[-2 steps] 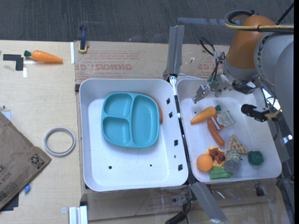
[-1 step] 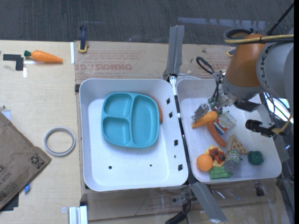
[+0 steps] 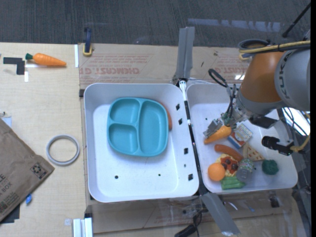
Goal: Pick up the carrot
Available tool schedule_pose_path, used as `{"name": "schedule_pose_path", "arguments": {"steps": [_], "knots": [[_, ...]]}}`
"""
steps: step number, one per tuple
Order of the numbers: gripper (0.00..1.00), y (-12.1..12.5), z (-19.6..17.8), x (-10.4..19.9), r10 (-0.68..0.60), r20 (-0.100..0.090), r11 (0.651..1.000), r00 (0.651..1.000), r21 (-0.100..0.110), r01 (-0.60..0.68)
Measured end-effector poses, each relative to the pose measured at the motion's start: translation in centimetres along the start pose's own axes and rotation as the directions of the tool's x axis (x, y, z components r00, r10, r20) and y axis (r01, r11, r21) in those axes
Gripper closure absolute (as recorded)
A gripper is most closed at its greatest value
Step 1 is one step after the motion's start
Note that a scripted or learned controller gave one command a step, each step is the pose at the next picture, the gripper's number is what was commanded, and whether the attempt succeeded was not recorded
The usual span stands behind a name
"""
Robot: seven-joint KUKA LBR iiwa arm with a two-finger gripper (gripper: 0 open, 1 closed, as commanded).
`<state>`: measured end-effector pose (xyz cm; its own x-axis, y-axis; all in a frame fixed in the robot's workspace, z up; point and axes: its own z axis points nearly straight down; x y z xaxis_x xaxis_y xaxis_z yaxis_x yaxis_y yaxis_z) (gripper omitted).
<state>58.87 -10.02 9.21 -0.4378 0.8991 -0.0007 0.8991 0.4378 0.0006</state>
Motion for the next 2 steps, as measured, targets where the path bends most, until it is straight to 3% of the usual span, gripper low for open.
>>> {"name": "schedule_pose_path", "arguments": {"steps": [1,2], "knots": [[0.00,-4.9,0.1,2.1,0.100,-0.001,0.995,0.995,0.001,-0.100],[0.00,-10.2,0.1,4.5,0.335,-0.001,0.942,0.942,0.002,-0.335]]}}
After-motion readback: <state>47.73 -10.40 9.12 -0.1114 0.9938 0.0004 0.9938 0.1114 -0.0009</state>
